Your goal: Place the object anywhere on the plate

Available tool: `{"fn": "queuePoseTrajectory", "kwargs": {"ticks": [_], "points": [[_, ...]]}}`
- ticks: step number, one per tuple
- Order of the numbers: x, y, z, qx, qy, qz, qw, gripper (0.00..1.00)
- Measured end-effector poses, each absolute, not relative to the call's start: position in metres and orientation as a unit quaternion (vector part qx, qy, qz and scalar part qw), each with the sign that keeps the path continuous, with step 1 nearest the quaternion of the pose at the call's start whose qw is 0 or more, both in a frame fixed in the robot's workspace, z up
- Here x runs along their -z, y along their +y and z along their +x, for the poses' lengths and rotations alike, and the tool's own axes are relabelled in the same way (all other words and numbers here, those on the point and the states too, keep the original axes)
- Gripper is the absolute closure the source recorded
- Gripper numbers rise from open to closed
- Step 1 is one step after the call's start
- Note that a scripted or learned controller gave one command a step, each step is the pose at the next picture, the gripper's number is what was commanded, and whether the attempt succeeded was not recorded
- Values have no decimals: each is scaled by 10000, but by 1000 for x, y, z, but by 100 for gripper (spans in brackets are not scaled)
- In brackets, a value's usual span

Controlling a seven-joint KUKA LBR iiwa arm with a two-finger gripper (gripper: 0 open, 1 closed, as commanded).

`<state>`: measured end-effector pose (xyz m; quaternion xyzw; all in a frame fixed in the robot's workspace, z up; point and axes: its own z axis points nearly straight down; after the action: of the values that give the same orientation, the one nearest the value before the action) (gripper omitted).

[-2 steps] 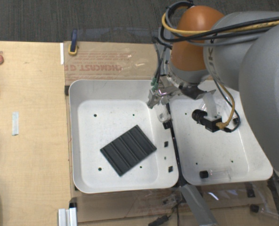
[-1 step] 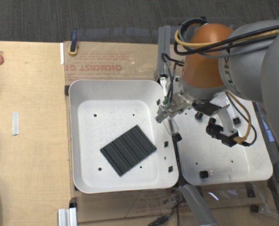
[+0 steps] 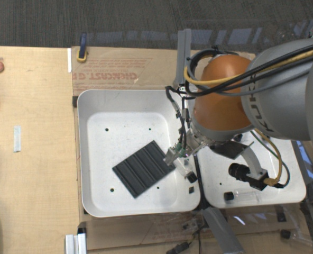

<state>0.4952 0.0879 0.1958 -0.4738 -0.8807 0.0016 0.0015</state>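
The dark ribbed plate (image 3: pixel 144 169) lies tilted on the floor of the left bin (image 3: pixel 93 142), towards its near right part. The gripper (image 3: pixel 181 160) hangs at the plate's right corner, close to the wall between the bins, and the arm (image 3: pixel 251 94) covers much of the right bin (image 3: pixel 294 192). A small clear cylinder with a black end (image 3: pixel 240 196) lies near the front of the right bin, well apart from the plate.

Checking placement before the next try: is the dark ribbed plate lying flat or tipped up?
Flat: the dark ribbed plate rests on the left bin's floor, ribbed face fully showing.
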Motion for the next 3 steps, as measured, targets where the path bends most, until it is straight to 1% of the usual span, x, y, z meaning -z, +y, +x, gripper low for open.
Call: {"fn": "queuePoseTrajectory", "kwargs": {"ticks": [1,2,3], "points": [[-295,158,543,-10,-9130,-4079,-1,100],[-282,169,484,-16,-9139,-4060,6,100],[-281,137,507,-12,-9208,-3900,-1,100]]}}
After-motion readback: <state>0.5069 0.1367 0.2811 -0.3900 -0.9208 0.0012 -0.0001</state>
